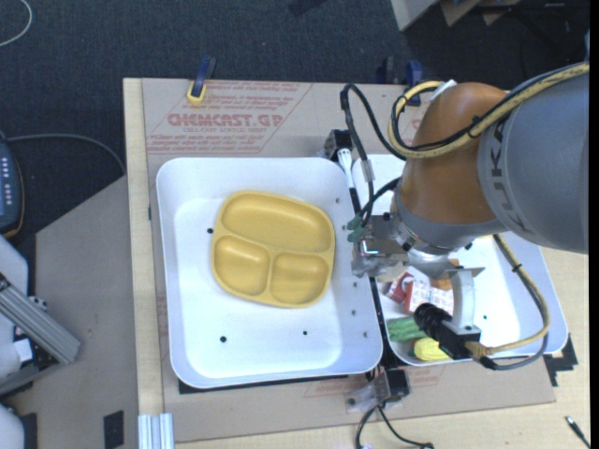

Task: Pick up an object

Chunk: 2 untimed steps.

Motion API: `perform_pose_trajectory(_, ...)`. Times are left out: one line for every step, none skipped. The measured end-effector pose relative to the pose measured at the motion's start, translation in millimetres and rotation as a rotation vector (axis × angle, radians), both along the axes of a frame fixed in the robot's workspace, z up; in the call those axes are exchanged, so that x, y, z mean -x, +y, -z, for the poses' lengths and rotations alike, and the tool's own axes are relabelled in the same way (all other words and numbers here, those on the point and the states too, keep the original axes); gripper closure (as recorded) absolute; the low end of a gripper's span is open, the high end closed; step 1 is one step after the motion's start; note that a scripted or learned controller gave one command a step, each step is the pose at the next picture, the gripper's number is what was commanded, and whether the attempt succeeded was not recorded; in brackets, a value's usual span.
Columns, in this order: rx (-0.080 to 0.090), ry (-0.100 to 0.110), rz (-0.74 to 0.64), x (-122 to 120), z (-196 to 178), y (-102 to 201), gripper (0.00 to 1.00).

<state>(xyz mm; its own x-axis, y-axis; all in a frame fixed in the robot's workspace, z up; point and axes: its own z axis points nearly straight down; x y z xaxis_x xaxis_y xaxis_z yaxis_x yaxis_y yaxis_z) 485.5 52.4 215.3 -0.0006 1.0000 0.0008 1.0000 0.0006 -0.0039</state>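
right bin [522, 283] near-left corner crowded: yellow piece [429, 349], green piece [403, 328], red-and-white packet [402, 291] bunched together under the arm | left bin [187, 251]: open floor around yellow divided plate [273, 248] | gripper [368, 249] over the rim between bins, just left of the packet; its opening cannot be told

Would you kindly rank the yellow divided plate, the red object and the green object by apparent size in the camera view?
1. yellow divided plate, by far the largest.
2. red object and green object: similar, both partly hidden by the arm, so left unranked.
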Motion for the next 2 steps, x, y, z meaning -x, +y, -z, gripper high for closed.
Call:
perform_pose_trajectory(0.001, -0.007, 0.000, -0.2, -18.7, -1.9, 1.00)
perform_pose_trajectory(0.001, 0.000, 0.000, -6.4, 0.1, 6.9, 1.00)
